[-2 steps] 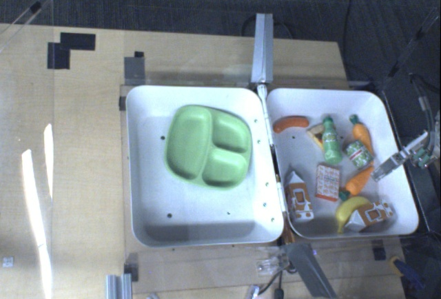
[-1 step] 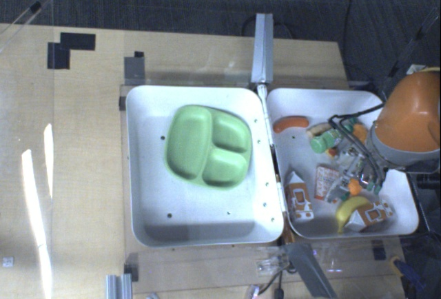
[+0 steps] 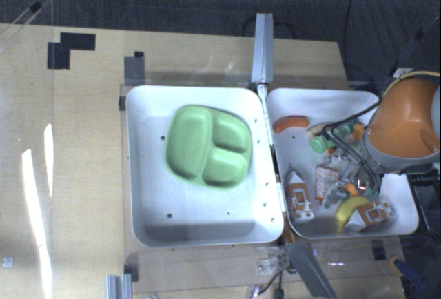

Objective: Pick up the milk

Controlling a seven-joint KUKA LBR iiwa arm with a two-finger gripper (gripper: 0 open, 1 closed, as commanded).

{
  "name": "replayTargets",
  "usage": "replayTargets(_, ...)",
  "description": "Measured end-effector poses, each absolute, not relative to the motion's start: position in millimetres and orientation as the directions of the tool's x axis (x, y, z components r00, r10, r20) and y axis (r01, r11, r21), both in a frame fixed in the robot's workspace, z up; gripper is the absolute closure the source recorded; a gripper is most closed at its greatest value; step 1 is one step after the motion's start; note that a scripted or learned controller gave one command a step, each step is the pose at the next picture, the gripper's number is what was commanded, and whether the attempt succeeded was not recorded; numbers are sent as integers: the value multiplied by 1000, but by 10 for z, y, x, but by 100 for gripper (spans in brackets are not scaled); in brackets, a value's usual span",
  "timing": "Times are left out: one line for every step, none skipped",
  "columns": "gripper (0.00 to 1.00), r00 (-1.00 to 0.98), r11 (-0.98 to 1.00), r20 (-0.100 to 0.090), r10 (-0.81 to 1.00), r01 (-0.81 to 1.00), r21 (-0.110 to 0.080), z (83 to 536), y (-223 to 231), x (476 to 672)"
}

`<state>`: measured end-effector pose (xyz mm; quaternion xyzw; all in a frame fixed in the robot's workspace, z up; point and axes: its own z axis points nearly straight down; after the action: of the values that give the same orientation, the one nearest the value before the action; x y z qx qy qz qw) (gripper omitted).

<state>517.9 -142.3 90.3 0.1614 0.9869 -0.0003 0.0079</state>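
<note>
Hovering low over the cluttered right bin (image 3: 406,225), the gripper (image 3: 348,180) (couldn't tell its state) risked snagging the banana (image 3: 350,210) instead of the milk (image 3: 299,198) at the bin's near-left.

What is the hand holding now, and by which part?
It cannot be told: the hand is low among the items in the right bin, with no item visibly gripped.

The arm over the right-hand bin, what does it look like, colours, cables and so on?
The arm carries a rounded, glossy orange band with grey casing below it. A black cable loops from it toward the gripper, a tangle of dark metal parts with small orange and green bits. The gripper's detail is too blurred to describe further.
</note>
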Motion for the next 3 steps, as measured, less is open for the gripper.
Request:
replayTargets(0, -972, 972, -8, 234, 234, 3, 1304, -894, 6249)
replayTargets(0, -985, 985, -7, 174, 174, 1, 1132, -1193, 5461)
replayTargets(0, -994, 994, -9, 112, 112, 2, 1366, -879, 6598)
